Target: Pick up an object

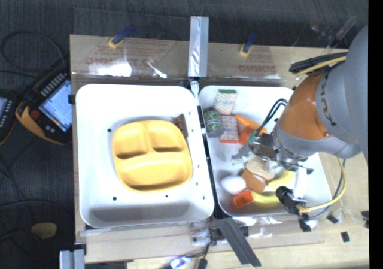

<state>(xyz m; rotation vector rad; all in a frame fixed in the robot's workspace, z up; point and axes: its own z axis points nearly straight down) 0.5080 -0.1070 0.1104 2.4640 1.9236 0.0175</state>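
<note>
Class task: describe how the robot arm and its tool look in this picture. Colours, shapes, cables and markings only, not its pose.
The arm is bulky, rounded and grey, with a broad orange band bearing dark lettering. Black cables loop along the band's left side, and a yellow cable trails beneath the arm. The tool is a compact cluster of grey metal and black parts over the right bin.

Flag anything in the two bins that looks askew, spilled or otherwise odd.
Nothing looks spilled or damaged. The yellow three-compartment plastic tray sits slightly askew in the left white bin. The right white bin holds a jumbled heap of small items under the gripper.
</note>
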